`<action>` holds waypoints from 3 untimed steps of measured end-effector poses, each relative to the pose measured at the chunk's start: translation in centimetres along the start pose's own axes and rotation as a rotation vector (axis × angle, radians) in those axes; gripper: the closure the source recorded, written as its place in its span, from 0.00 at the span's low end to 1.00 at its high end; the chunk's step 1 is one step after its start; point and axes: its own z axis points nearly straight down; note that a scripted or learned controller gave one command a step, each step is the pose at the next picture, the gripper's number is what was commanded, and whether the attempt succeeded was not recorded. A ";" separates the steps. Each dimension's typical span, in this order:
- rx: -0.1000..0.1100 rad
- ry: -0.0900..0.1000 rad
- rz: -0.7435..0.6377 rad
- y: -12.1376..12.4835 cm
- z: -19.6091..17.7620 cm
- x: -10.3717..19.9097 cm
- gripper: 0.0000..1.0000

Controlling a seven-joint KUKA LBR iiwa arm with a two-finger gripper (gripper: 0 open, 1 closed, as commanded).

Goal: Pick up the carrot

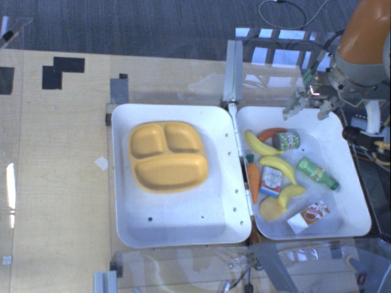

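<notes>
Counter [61, 163] carries two white bins. Left bin [177, 224] holds a yellow divided tray [168, 155]. Right bin [348, 194] holds mixed items — carrot [253, 181] lies along its left wall, beside the bananas [276, 163]. Tool [310, 104] hovers over the bin's far edge, fingers spread, pinching nothing.

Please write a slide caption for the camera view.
Gripper hovers over right bin; carrot lies at its left wall.

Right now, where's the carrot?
The carrot lies in the right bin, along its left wall, just left of the small carton and bananas.
</notes>
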 end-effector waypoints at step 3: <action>-0.008 -0.001 -0.204 3.8 18.3 -1.2 0.00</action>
